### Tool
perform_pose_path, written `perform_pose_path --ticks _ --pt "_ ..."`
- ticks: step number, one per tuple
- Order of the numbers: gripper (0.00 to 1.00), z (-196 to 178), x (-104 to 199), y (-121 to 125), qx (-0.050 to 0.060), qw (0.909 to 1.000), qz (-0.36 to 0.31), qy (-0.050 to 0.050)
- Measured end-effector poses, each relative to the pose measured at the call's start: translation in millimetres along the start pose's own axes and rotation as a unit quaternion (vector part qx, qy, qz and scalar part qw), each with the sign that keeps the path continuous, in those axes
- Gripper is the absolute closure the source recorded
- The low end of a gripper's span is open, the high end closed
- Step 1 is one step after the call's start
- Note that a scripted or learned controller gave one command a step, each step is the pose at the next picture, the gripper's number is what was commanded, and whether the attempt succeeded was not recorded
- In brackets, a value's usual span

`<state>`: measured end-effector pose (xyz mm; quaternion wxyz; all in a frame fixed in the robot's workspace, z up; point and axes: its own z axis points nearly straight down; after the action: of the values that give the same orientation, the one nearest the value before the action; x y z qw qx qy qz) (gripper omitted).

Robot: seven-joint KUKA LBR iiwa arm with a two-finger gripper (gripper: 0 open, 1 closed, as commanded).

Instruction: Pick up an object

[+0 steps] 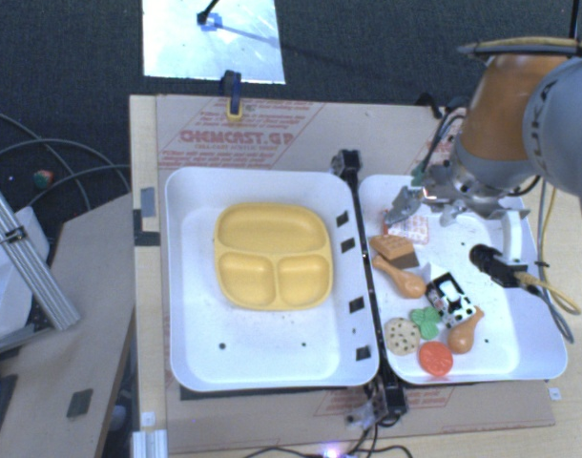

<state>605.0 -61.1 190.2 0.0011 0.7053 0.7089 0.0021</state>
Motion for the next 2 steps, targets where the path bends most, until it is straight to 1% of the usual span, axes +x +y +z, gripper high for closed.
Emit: perform_pose_path --ticks 1,2 --pt "0.0 -2 41 -122 0.006 1.0 0.001 0.001" --pt "0.0 6 -11 -80 0.0 1.0 0.004 -0.002"
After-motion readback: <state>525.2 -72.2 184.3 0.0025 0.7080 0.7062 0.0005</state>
